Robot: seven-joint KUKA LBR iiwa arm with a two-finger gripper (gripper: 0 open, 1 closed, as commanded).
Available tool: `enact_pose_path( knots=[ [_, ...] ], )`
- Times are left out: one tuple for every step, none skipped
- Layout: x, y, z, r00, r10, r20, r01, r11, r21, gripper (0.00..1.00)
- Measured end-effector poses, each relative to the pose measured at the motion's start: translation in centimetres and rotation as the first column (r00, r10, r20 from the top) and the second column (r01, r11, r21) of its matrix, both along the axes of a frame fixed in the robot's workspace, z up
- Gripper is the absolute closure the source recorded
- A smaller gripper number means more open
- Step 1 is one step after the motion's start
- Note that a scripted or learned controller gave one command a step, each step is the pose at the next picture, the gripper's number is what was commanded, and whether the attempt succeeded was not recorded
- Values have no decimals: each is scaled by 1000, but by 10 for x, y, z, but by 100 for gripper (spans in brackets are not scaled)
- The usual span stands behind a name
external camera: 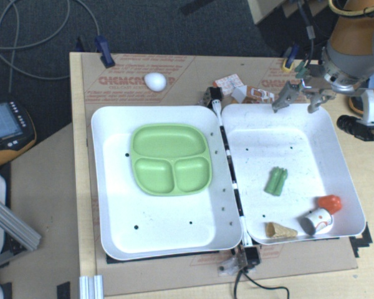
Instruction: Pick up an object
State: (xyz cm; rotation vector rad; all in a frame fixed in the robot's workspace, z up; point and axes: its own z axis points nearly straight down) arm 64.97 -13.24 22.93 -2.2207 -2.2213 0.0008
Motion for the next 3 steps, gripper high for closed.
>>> enact_pose_path(
  knots=[
    [-60,-11,-86,1000,-1,-1,1,1000,0,0],
    [-95,12,-145,1000,-1,-1,1,1000,1,0],
    [-95,12,-135,1000,-2,2,2,1000,0,100]
  ],
)
